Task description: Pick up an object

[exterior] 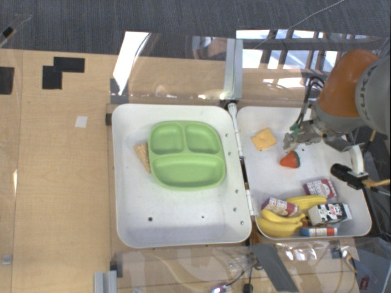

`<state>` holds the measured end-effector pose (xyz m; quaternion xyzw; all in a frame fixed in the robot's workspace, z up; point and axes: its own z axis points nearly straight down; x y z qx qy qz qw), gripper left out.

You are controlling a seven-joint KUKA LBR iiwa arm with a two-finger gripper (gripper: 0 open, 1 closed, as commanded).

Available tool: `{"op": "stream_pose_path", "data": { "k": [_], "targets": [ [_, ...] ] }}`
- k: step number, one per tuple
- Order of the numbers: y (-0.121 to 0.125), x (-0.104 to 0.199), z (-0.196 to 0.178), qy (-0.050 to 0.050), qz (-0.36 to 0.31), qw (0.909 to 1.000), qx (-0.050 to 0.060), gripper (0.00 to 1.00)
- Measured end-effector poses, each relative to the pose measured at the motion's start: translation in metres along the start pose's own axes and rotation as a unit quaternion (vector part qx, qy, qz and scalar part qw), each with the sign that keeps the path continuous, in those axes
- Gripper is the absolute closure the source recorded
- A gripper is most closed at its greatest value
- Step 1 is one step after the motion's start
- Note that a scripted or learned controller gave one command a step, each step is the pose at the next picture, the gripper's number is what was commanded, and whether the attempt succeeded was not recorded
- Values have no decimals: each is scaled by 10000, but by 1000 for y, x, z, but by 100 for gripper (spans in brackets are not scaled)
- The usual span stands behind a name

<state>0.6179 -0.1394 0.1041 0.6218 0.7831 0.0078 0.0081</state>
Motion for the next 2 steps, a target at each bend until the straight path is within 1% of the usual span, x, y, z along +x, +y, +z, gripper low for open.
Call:
{"op": "stream_pose_path", "data": {
  "k": [1, 2],
  "targets": [
    [-53, 3, 11, -13, -1180, 9930, 28, 100],
    [6, 90, -83, 16, -1279, 9918, 64, 100]
  ]
}}
